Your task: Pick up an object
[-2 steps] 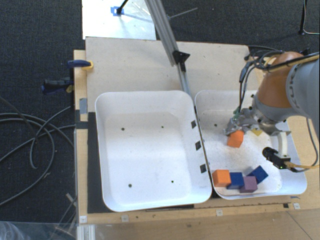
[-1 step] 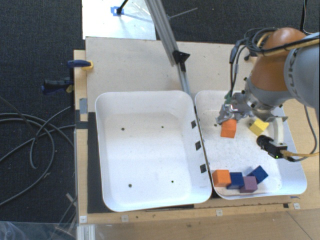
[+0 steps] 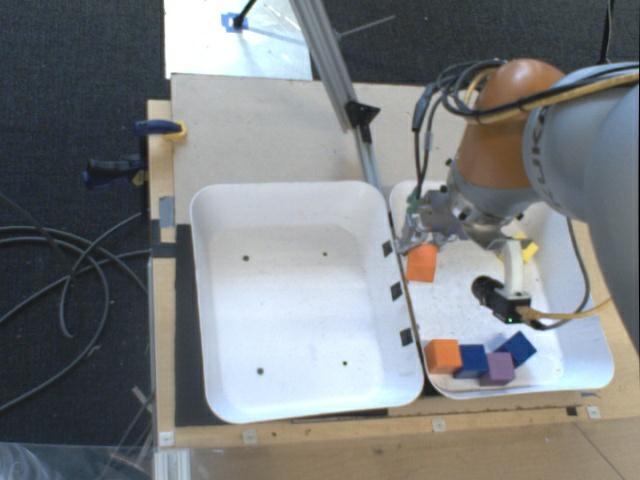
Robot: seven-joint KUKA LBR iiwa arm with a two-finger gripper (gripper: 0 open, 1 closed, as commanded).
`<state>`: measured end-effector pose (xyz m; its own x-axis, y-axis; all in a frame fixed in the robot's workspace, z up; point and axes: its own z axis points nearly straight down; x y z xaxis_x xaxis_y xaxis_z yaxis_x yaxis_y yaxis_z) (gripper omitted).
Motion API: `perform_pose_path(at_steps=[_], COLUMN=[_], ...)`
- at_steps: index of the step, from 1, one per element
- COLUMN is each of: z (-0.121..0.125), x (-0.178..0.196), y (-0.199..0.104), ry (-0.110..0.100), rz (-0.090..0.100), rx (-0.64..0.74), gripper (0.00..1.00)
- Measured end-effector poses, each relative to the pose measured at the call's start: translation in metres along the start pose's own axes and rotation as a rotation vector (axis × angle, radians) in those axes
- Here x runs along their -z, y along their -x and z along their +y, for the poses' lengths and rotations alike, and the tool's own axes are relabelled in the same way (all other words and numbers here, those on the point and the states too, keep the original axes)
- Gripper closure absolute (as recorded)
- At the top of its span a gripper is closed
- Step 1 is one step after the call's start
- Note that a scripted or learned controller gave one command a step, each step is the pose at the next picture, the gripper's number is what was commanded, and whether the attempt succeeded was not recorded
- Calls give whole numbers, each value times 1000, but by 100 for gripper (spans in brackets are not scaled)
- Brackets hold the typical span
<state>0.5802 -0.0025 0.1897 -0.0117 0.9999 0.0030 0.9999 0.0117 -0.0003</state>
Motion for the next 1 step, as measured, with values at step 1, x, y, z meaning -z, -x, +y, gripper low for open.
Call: perform_pose_path(at_steps=[1], z=[-1], x=[0], y=[-95], ry=[1], rz=[1], rx=[3], gripper=[100])
